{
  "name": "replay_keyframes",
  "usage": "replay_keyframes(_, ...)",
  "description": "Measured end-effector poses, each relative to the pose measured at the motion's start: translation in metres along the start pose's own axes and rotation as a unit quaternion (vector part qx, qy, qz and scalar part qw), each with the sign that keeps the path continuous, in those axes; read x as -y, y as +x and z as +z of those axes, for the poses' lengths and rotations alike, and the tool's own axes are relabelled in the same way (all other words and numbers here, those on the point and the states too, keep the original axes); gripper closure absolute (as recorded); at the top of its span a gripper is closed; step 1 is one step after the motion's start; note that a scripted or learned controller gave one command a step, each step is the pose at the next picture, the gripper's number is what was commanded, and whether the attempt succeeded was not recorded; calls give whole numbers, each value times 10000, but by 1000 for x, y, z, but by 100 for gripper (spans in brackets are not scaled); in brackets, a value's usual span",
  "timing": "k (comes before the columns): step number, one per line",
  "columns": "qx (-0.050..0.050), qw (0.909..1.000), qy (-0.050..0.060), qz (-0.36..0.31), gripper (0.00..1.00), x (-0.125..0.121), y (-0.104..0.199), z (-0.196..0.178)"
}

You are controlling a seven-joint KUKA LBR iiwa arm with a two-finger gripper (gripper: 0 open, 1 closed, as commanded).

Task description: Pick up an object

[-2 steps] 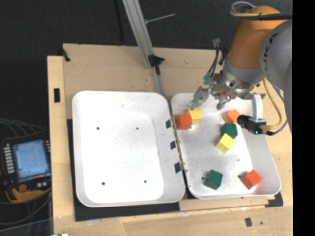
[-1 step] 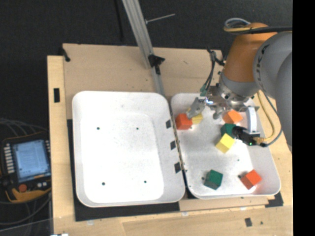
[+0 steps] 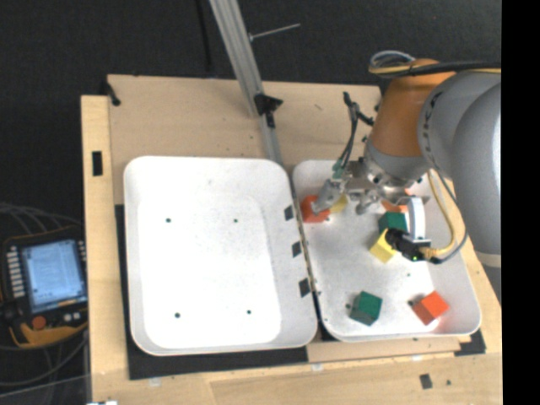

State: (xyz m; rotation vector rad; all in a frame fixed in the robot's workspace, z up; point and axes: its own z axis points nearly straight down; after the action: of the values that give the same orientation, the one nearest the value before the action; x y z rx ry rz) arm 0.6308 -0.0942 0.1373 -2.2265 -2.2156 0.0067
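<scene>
My gripper [image 3: 344, 194] sits over the right bin [image 3: 337, 264]; can't tell its state. Orange block [image 3: 315, 212] touching at its 8 o'clock.

Dark carpeted floor [image 3: 101, 24] around a pale wooden bench [image 3: 194, 112] — metal pole [image 3: 240, 49] rising behind.

Bright even overhead light, soft shadows, slightly grainy, mild blur

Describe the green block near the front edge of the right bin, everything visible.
The green block is a small, dark green, cube-like piece, matte, possibly wood or foam. It rests on the right bin's white floor near the front rim, turned slightly askew. Nothing touches it; the orange block lies apart to its right.
</scene>
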Motion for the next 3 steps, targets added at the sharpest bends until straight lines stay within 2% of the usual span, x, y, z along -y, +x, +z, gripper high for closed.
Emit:
replay_keyframes(1, -16, 10000, -38, 27, 100, -2, 0, -14)
replay_keyframes(2, -10, 10000, -52, -13, 100, -13, -6, -67)
replay_keyframes(3, -16, 10000, -36, -30, 100, -13, -7, -84)
